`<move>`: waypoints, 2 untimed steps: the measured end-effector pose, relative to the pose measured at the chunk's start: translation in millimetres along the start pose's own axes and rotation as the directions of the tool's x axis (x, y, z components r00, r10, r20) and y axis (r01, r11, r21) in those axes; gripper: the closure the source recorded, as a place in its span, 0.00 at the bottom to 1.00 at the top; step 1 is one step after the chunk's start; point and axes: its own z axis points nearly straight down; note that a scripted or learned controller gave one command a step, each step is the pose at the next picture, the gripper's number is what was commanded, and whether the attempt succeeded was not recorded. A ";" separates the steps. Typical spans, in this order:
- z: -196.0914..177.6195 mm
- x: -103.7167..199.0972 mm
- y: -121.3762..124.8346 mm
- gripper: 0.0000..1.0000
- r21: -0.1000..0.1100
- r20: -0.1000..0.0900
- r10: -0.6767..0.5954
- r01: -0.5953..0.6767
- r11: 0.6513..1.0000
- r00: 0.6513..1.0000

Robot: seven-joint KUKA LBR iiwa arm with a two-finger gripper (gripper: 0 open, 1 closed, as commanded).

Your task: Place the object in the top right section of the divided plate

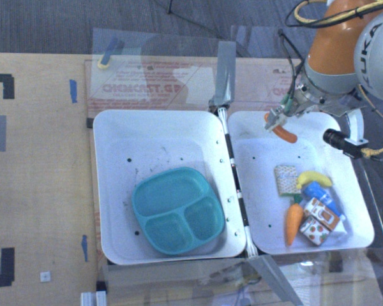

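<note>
A teal divided plate [176,210] lies in the left white bin [115,139], toward its front, with nothing in its three sections. My gripper [277,118] hangs over the back left corner of the right bin [255,234]. An orange-red sausage [286,134] sticks out on both sides of the fingertips, so the gripper is shut on it. The sausage slants down to the right, close above the bin floor; I cannot tell whether it touches.
At the front right of the right bin lie a patterned square pad [286,178], a banana [315,178], a blue item [319,192], a carrot [293,223] and a small carton [319,223]. A ridge [233,171] divides the two bins.
</note>
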 end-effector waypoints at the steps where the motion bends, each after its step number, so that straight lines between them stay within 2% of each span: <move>1: -151.8 -18.7 -8.3 1.00 0.000 0.002 -0.127 0.127 0.992 0.992; 2: -129.0 47.1 -11.2 1.00 0.003 -0.001 -0.033 0.033 0.999 0.999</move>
